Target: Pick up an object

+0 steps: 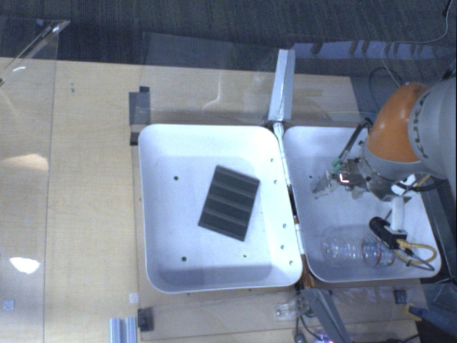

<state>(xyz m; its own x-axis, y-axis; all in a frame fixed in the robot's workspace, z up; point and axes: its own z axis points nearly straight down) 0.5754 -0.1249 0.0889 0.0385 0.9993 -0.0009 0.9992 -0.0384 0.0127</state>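
**Setting:** robotics laboratory, bench test cell.

**Evidence:**
- Industrial arm [435, 120], grey with an orange band [393, 131], reaching in from the right.
- Pale wooden surface [86, 213] carrying two shallow white bins side by side, the left bin [153, 191] and the right bin [314, 220].
- Metal divider post [283, 84] at the far end of the gap between the bins.
- Black brackets [140, 109] beside the left bin's outer corners.
- Clear panel [28, 191] over the surface's left part.
- Thin loose cables [389, 73] at the right.
- Dark carpeted floor [178, 6] beyond the surface.

No legible text, label, brand, number or sign anywhere in view
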